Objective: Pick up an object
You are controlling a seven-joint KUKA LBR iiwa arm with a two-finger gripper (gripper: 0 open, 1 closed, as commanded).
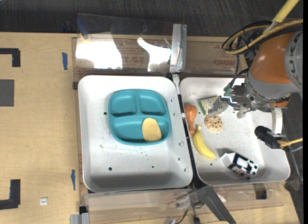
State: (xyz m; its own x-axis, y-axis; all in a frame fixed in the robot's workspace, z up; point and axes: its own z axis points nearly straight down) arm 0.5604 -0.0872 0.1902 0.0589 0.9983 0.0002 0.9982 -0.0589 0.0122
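Round speckled cookie (213,123) lies in right white bin (274,163), just below-left of claw (230,103). Claw hovers nearby; cannot tell its opening or any hold. Yellow banana (202,145) further down-left; orange carrot (191,115) left.

The gripper (230,103) is hanging over the right bin (279,167), in its rear part. Just to its left a small packet (208,104) is lying, and left of that a carrot (191,115) is resting along the bin's left wall. A cookie (213,123) is sitting just in front of the gripper. Further forward and left a banana (202,144) is lying; a toy cow (242,165) is lying near the front wall. Well to the gripper's left, the left bin (96,160) is holding a divided tray (126,108), with a lemon (151,129) sitting in its front right compartment.
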